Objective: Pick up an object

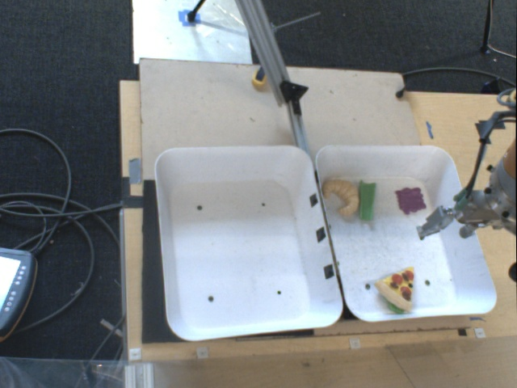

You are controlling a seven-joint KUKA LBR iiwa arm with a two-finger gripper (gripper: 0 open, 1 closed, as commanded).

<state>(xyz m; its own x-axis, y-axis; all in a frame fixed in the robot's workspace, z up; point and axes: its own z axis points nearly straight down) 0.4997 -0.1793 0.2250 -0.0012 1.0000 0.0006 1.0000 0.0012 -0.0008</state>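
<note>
The right bin [464, 293] holds a tan croissant [342, 195], a green block [367, 200] touching it on the right, a purple square piece [410, 200] and a pizza slice [397, 288] near the front. My gripper [443, 231] hangs over the bin's right side, to the right of and below the purple piece. It is open and nothing sits between its fingers. The pizza slice lies to its lower left.
The left bin [174, 241] stands beside the right one, joined along a shared middle wall with black clips [321, 234]. A slanted metal pole [271, 47] crosses the board behind the bins. Cables and a tablet [12, 285] lie on the floor at the left.
</note>
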